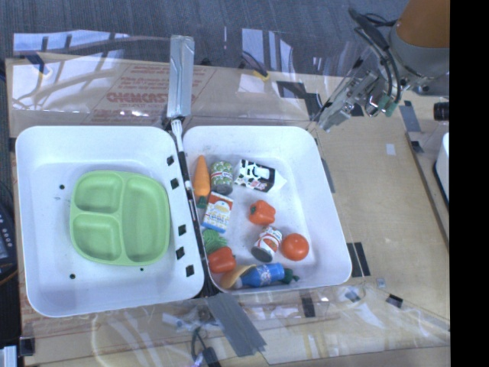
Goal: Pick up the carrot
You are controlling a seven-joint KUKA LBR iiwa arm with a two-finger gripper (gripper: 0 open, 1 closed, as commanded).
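Carrot (pixel 201 178) lay upright along the left wall of the right bin (pixel 325 205), beside a small can (pixel 221 176). Tool (pixel 330 117) hung above the bin's far right corner, holding nothing; whether open or closed, I could not tell.

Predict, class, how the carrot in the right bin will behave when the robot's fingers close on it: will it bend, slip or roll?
The carrot looks like a smooth, moulded toy, so it probably stays stiff rather than bending. Its tapered, rounded shape could let it slip from the gripper or roll if nudged. It lies close against the right bin's left wall, which may stop it rolling that way but crowds one finger.
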